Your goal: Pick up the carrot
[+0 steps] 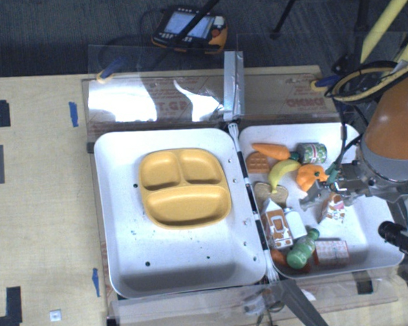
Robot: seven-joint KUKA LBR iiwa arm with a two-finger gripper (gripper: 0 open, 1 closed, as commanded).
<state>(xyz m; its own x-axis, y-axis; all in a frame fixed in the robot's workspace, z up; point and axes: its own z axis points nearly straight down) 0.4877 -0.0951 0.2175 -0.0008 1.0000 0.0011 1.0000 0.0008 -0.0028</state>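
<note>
The carrot (pixel 271 150) is orange and tapered, and lies at the far left of the right bin (pixel 375 248), next to a green can (pixel 312 152). My gripper (pixel 322 194) hangs low over the middle of that bin, in front of and to the right of the carrot, and apart from it. It is close to a small orange fruit (pixel 307 177) and a yellow banana (pixel 282 172). The wrist hides what lies right under it.
The left bin (pixel 118 219) holds a yellow divided plate (pixel 185 186). The right bin also holds a brown waffle (pixel 257 164), a small carton (pixel 278 230), a green-topped bottle (pixel 302 251) and a red-and-white packet (pixel 330 252). The arm (pixel 395 133) covers the bin's right side.
</note>
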